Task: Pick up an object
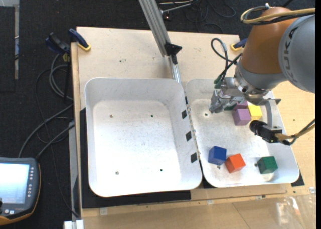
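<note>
white plastic bins (135,138) are seen side by side on the bench (125,47). in the right bin (200,138) a purple block (242,115), yellow block (255,110), blue cube (217,155), orange cube (234,163) and green cube (267,164) are noted. the gripper (218,103) is positioned just left of the purple block; whether it is open or closed cannot be told.

The arm (288,47) comes in from the right side of the view, and it is bent downward at the wrist. Its upper part is grey, and a wide orange band (266,37) goes around it just above the wrist. Below the band the grey wrist narrows to the claw (218,103), which points down and a little to the left. Black cables (223,55) loop beside the wrist.
</note>
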`<state>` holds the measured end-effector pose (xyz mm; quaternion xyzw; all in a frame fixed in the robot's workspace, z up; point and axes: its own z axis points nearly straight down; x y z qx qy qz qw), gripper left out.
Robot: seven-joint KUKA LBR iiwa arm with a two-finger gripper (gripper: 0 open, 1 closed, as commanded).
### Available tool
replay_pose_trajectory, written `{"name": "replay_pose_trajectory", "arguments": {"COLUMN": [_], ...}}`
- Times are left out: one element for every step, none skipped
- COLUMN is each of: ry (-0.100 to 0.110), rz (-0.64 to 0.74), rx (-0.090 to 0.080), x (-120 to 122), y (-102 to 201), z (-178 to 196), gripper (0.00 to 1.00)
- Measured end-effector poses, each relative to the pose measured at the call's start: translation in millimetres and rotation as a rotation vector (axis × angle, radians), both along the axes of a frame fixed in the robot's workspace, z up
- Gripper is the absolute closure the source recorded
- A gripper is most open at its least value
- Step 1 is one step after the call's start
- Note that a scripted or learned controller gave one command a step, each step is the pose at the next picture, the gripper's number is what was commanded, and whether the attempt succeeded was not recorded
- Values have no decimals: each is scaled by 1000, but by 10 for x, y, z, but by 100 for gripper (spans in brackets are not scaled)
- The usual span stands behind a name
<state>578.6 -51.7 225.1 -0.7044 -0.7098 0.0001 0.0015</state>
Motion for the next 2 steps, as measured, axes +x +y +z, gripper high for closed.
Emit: {"name": "replay_pose_trajectory", "arguments": {"ry": [-1, 1], "rz": [1, 1], "rx": [1, 0], "x": [-211, -457], "y": [491, 1018], "z": [122, 37], "gripper": [100, 100]}}
